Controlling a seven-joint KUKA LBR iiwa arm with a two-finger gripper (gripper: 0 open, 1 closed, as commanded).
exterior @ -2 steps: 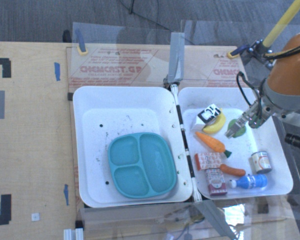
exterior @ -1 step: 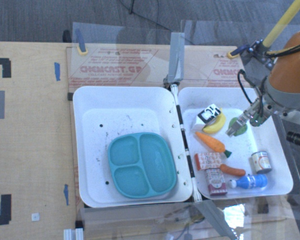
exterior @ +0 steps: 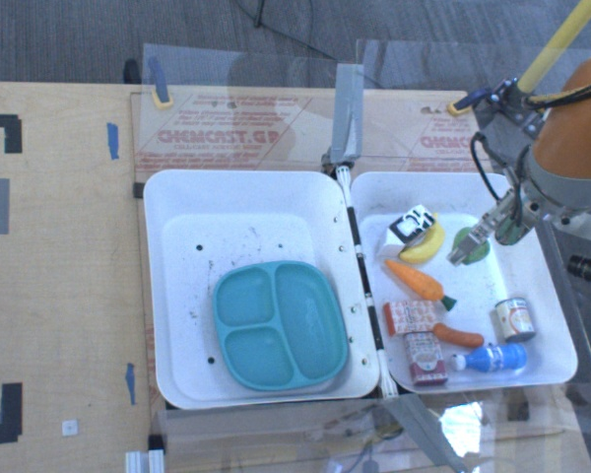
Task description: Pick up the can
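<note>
The can (exterior: 513, 319) is small and silver with a pale label. It lies near the right wall of the right bin (exterior: 557, 294), toward the front. My gripper (exterior: 470, 245) hangs over the upper middle of that bin, right at a green item (exterior: 480, 247). It is well behind and to the left of the can, apart from it. The grey arm with its orange band reaches in from the upper right.
The right bin also holds a black-and-white item (exterior: 412, 224), a yellow fruit (exterior: 424, 246), a carrot (exterior: 415, 281), a red-white packet (exterior: 411, 315), a sausage (exterior: 458, 337), a red carton (exterior: 426, 357) and a blue bottle (exterior: 493, 359) just in front of the can. A teal divided plate (exterior: 276, 323) lies in the left bin (exterior: 177, 215).
</note>
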